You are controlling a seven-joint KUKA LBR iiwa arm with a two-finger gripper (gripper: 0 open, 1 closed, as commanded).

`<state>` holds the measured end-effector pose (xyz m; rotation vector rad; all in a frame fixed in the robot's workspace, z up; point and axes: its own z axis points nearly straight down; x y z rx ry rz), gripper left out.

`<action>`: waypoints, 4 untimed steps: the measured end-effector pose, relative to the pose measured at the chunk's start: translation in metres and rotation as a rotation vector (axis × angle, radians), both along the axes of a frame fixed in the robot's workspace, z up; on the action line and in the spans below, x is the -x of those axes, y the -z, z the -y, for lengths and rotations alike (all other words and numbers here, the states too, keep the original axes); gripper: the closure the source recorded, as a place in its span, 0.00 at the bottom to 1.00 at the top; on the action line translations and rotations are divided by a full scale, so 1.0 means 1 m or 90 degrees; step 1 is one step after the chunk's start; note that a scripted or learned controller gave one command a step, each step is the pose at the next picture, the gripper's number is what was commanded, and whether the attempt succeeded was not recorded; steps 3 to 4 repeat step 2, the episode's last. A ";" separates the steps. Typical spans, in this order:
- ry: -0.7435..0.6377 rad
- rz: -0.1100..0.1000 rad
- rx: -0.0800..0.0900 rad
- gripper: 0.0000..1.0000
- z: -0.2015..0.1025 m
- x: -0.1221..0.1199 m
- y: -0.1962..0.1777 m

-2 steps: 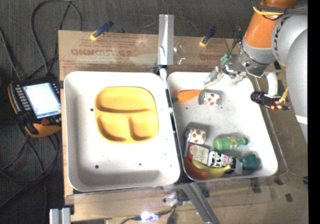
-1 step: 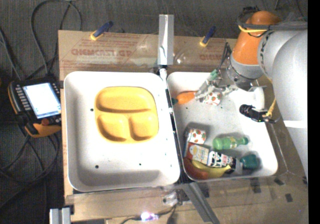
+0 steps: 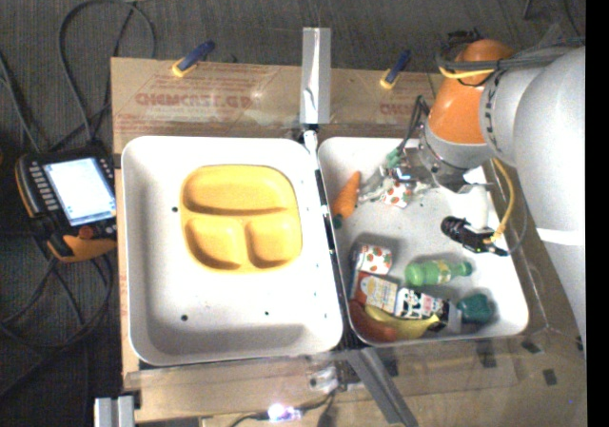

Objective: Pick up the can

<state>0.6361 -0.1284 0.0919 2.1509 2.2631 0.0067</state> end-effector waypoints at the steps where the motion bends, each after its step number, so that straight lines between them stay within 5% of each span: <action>1: 0.000 -0.001 -0.004 1.00 -0.002 -0.001 -0.006; 2: 0.085 -0.014 -0.005 1.00 -0.058 -0.004 -0.128; 4: 0.085 -0.014 -0.005 1.00 -0.058 -0.004 -0.128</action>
